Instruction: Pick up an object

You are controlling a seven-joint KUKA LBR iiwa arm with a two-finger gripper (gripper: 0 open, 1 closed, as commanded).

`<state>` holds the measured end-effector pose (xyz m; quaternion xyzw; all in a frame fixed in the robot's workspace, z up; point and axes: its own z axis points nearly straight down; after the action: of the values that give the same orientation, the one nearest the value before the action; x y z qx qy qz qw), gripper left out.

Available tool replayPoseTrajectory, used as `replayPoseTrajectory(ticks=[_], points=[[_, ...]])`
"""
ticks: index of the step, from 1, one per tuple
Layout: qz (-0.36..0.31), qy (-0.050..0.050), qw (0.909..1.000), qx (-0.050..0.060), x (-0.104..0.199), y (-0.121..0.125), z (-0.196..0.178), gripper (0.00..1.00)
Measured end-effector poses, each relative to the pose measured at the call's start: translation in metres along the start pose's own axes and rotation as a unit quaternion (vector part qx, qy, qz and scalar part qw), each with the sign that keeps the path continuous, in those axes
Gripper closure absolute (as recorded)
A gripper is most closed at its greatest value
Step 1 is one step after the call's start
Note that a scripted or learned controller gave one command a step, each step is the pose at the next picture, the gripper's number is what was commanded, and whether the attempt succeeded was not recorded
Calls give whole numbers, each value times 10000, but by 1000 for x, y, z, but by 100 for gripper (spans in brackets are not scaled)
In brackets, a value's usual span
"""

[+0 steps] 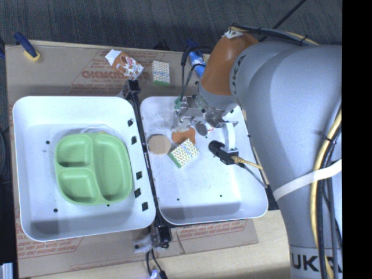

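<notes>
Partly hidden orange object [185,135] beneath claw [189,116], claw's state indiscernible, patterned block [183,153] beside, right bin [203,205].

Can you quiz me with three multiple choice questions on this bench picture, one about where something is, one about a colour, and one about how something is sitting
1. Where is the divided plate?
A. in the left bin
B. in the right bin
C. on the cardboard behind the bins

2. What colour is that plate?
A. red
B. blue
C. green

3. How does the patterned block sit in the right bin?
A. flat on the bin floor, next to the tan disc
B. balanced on the bin's rim
C. stacked on top of the plate

Answers:
1. A, the plate lies in the middle of the left bin's floor.
2. C, it is pale green against the white bin.
3. A, the block rests on the floor just right of the disc, below the gripper.
</notes>
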<state>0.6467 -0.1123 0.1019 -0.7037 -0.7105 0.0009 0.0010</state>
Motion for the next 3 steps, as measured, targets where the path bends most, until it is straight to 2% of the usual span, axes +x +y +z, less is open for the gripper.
replayPoseTrajectory(ticks=[1, 2, 3], points=[[12, 9, 10000, -19, 90, -20, -91, 100], [20, 5, 10000, -5, 89, -21, -90, 0], [17, -1, 10000, 14, 109, -144, -89, 0]])
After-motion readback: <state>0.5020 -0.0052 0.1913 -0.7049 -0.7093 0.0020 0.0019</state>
